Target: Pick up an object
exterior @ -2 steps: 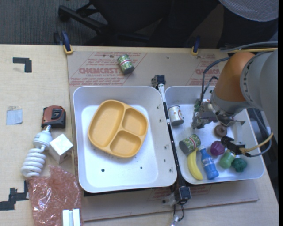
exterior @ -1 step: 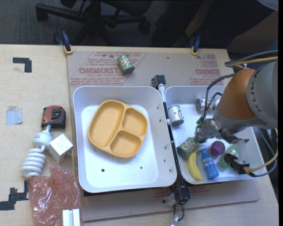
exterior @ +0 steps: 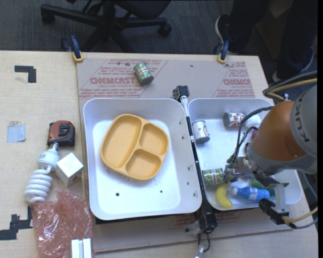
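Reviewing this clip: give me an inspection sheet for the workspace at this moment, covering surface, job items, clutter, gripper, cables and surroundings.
Surface: bench with cardboard sheet under two white bins; left bin, right bin.
Job's things: in the right bin, a yellow banana, blue bottle, green-labelled can, white can, red-and-white can. Left bin holds a yellow divided plate.
Clutter: green can on the cardboard; tape measure, spiral bulb, white cube, pinkish bag.
Gripper: gripper low in the right bin by the green-labelled can; finger state hidden.
Cables: yellow and black cables along the arm.
Surroundings: office chair base, dark carpet.
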Robot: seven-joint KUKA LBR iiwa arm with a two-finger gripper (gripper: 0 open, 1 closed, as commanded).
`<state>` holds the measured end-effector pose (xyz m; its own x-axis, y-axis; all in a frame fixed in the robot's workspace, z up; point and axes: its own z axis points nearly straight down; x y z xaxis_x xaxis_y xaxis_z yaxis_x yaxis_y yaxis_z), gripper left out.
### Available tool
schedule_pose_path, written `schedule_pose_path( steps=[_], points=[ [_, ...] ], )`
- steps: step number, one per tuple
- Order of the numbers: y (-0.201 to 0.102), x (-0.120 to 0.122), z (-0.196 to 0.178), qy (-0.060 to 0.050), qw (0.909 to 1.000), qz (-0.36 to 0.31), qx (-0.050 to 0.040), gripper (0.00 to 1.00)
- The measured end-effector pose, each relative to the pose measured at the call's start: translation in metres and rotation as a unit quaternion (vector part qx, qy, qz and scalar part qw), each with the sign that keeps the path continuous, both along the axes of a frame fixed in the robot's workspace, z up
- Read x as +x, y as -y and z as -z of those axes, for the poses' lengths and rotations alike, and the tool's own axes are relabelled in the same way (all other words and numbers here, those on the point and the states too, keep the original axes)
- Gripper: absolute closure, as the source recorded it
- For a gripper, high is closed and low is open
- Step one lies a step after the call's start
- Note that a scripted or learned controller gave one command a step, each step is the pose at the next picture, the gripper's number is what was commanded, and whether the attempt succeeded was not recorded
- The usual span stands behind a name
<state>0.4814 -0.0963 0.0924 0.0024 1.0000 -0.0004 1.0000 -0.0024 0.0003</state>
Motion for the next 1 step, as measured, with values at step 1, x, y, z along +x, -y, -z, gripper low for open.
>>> schedule_pose_path(
  steps=[1],
  points=[
    [0.0005, 0.0014, -0.0099, 0.002, 1.0, 0.001, -0.0005, 1.0]
  ],
)
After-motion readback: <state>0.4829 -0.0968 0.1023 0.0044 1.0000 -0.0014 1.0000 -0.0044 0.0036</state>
